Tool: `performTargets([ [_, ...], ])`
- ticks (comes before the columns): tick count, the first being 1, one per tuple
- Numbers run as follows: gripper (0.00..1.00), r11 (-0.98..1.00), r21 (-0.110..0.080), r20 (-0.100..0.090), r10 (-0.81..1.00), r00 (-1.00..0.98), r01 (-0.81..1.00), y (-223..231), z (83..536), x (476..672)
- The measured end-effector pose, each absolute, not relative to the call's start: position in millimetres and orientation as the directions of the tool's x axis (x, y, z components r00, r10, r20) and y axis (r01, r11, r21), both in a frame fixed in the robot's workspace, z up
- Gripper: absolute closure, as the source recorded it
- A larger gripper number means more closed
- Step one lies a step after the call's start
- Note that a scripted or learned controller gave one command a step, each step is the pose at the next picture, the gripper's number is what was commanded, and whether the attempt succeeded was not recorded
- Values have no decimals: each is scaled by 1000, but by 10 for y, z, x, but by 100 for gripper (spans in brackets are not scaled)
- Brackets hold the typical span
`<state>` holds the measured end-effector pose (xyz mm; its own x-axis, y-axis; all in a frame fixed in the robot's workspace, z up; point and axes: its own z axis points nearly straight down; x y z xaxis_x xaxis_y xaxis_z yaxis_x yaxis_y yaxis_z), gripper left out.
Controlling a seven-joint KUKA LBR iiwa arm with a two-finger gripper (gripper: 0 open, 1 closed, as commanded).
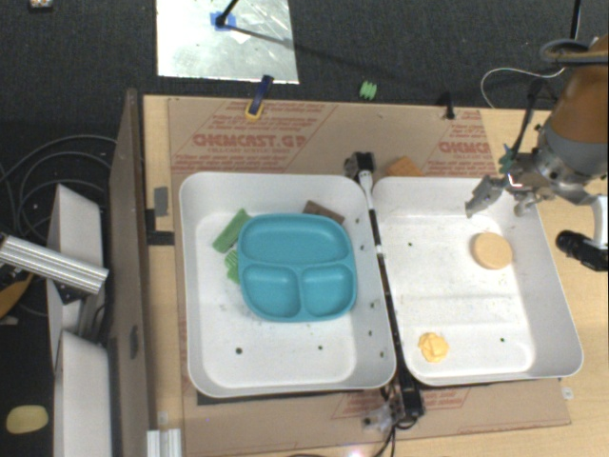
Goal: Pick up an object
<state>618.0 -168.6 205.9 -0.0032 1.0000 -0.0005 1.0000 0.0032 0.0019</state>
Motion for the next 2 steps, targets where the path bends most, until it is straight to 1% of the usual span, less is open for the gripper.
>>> performTargets([
  [1,0,-1,0,-2,1000,1,1000,-2089,1707,6127],
  [2,0,1,0,-1,1000,-1,1000,-2037,1352,6083],
])
